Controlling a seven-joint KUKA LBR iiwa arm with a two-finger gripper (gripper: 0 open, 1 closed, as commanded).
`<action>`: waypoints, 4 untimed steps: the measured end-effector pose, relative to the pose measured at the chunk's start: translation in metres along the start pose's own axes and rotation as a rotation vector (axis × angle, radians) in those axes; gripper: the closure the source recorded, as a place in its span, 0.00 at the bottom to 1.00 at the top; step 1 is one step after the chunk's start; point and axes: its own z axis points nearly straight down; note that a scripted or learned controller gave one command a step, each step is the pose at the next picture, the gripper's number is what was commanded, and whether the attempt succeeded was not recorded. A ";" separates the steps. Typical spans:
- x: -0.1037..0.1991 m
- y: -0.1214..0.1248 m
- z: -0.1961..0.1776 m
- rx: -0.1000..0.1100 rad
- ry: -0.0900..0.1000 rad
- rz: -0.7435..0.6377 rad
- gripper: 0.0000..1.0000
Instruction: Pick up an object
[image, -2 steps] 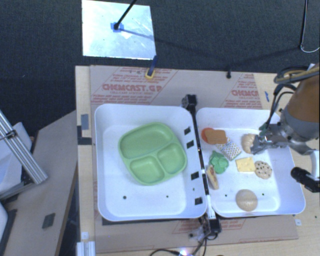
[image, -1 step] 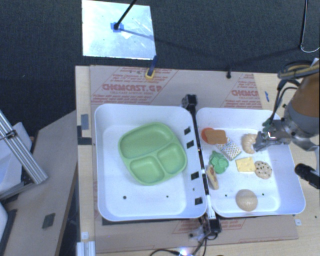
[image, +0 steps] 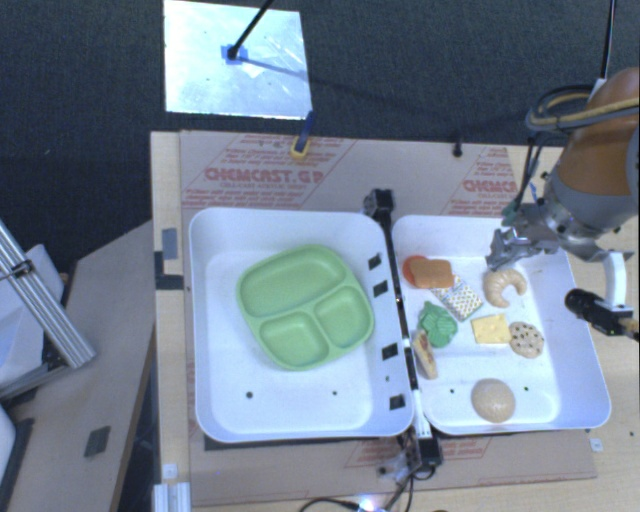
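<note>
Reaching in from the right, the arm (image: 590, 160) sets its end effector (image: 512, 250) low over the right bin (image: 590, 400), just above the croissant (image: 504, 286); whether it is apart or together cannot be told. The croissant lies near the bin's far edge, with a wafer (image: 461, 299) and red-topped bun (image: 429, 272) to its left and a cheese slice (image: 490, 329), cookie (image: 525, 339) and round bun (image: 493, 400) nearer the front. The left bin (image: 220, 400) holds a green divided plate (image: 305, 306), with bare white floor around it.
</note>
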 end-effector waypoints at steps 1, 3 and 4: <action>0.040 0.047 0.009 0.001 0.001 -0.001 1.00; 0.062 0.087 0.012 0.002 -0.001 0.006 1.00; 0.062 0.073 0.012 0.005 -0.001 0.008 1.00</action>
